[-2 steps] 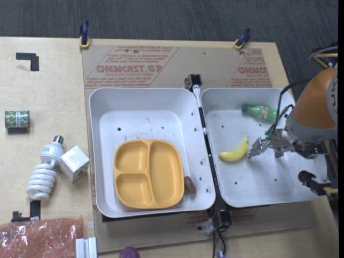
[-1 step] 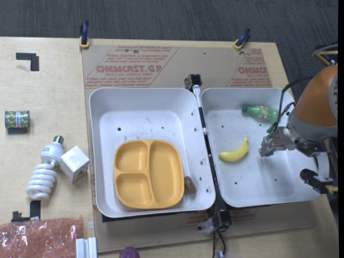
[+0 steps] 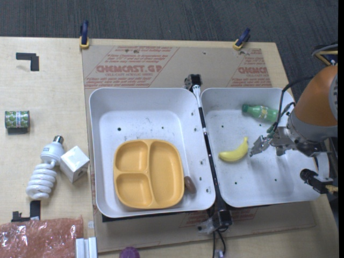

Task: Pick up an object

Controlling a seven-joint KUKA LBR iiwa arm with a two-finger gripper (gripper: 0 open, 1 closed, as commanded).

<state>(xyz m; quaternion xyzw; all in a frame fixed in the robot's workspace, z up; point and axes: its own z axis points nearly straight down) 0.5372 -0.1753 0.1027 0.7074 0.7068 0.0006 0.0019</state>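
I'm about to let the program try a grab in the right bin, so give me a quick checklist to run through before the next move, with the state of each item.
1. Gripper is over the right bin: ok.
2. A target lies close by: ok, the banana lies just left of the fingertips.
3. Banana free of neighbours: ok, the green bottle lies apart, toward the far wall.
4. Nothing held yet: ok, no object shows between the fingers.
5. Fingers set wide enough for the banana: cannot tell, they are too small and blurred.
6. Left bin out of the way: ok, the yellow divided plate and a small brown object lie there, beyond the divider.
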